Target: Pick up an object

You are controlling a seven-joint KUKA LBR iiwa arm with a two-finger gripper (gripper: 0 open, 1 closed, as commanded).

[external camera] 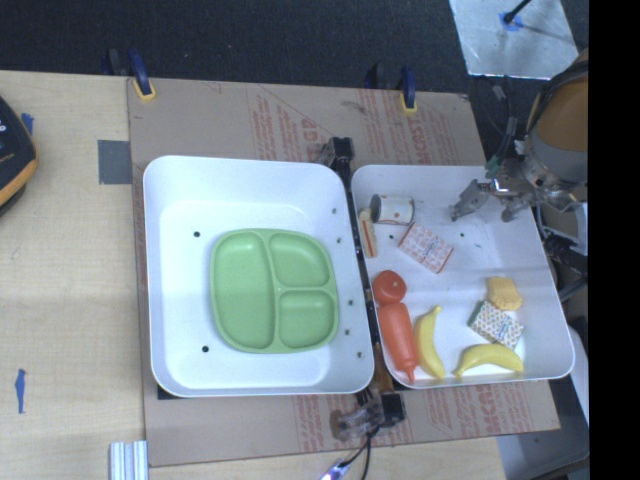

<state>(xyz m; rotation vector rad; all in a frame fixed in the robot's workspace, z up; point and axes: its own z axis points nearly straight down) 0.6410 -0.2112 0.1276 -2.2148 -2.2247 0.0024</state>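
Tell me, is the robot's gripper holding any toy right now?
No, nothing. The gripper hangs open over a bare patch of the right white bin, apart from every toy.

Arm [562, 118] cut off at right.

hand [468, 206] over R bin [520, 243] | L bin [180, 183]: green tray [272, 290]

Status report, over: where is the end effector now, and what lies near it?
End effector over right bin's far corner. Nothing between its fingers. Nearest: small cylinder, patterned packet.
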